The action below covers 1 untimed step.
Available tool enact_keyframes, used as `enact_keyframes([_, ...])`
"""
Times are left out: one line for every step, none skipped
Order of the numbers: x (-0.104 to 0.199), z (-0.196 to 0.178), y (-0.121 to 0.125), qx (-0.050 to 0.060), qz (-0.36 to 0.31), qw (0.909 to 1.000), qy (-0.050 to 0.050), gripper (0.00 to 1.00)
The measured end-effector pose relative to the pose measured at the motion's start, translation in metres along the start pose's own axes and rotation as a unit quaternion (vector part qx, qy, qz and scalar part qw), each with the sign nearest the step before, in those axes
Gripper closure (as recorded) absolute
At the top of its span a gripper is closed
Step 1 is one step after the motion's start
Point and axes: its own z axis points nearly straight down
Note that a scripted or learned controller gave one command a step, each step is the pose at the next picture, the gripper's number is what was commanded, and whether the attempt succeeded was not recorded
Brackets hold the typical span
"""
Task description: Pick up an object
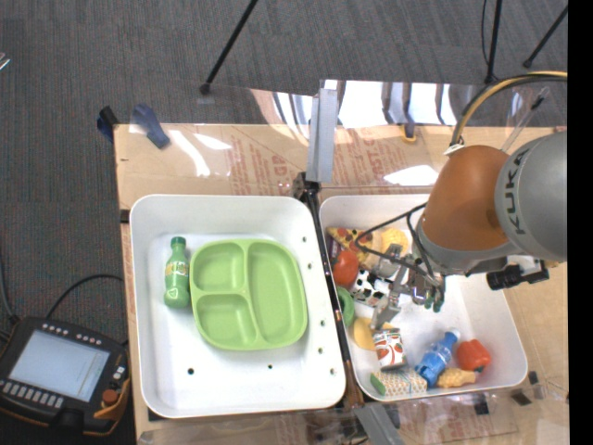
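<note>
- Over the right bin (514, 346), the tool (394, 311) hangs above a red-and-white carton (390, 349); I cannot tell its state.
- At the carton's 4 o'clock lies a blue bottle (435, 358).
- "KUKA" reads on the arm (515, 207).
- Left bin (148, 276): green tray (248, 294), green bottle (176, 271) at its 9 o'clock.

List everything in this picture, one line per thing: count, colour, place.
left bin: one, white, left half of bench.
right bin: one, white, right half of bench.
divided plate: one, light green, in left bin.
small bottle: one, green with yellow label, left bin, beside the plate's left edge.
blue bottle: one, right bin, near front.
red-and-white can: one, right bin, front centre.
red toy: one, right bin, front right.
tomato-like ball: one, red, right bin, left side.
control pendant: one, dark, floor at lower left.
arm: one, grey and orange, over right bin.
gripper: one, above the can.
</note>
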Motion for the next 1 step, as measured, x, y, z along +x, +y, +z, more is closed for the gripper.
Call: enact_keyframes([-0.0508, 0.0001, 0.0156, 0.0, 0.07, 0.9975, 0.0, 0.0])
